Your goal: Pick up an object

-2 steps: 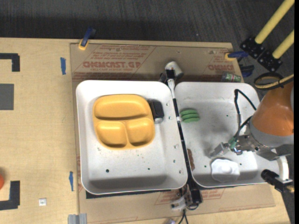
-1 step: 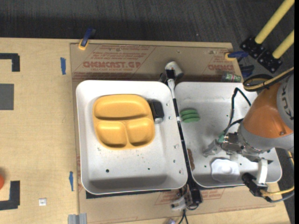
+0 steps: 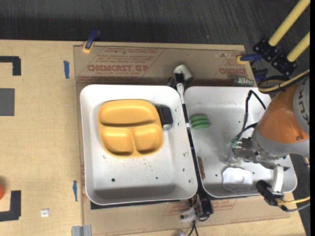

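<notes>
The claw (image 3: 240,167) sat low over the near part of the right bin (image 3: 216,100), but its fingers were hidden under the wrist and a tangle of cables, so whether it gripped anything could not be told. Just below it lay a white object (image 3: 235,179), pale against the white floor and hard to make out; whether the claw touched it was unclear. The arm (image 3: 281,124), grey with an orange band, came in from the right and was cut off at the frame's edge, covering the bin's right side.

Farther up the same bin lay a small green ribbed object (image 3: 200,121), round-edged and flat, close to the divider between the two bins and well apart from the claw.

In the left bin (image 3: 93,146) a yellow tray (image 3: 131,127) with three shallow compartments lay in the upper half, one long compartment above two smaller ones. A small dark object (image 3: 165,116) rested against its right edge, partly hidden by the tray.

Both bins stood on a sheet of brown printed cardboard (image 3: 123,63) laid on a light wooden bench (image 3: 39,132) marked with black tape corners and bits of blue tape. Beyond the bench the floor was dark carpet, and two yellow poles (image 3: 294,14) slanted in at the top right.
</notes>
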`<action>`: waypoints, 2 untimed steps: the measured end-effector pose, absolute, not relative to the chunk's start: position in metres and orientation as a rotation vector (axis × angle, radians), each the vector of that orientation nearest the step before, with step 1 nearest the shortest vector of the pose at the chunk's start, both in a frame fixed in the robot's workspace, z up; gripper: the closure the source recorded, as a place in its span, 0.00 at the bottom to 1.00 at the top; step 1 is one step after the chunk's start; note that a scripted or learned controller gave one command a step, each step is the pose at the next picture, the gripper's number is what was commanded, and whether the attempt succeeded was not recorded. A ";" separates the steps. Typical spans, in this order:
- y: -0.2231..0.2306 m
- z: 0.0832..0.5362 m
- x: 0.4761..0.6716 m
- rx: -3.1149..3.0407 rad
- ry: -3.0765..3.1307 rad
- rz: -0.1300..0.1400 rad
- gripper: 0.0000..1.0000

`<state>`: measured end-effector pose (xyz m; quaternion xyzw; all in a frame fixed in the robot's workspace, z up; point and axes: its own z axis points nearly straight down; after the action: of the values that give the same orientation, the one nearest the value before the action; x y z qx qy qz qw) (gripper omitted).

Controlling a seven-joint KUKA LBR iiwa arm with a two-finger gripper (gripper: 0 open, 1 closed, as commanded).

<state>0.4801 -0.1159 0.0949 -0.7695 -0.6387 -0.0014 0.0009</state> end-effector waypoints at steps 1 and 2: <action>-0.116 0.095 0.480 -2.416 -2.005 -0.004 0.00; -0.124 0.085 0.487 -1.896 -2.505 -0.002 0.00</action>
<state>0.4867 -0.1239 0.0854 -0.6034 -0.7974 -0.0007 0.0001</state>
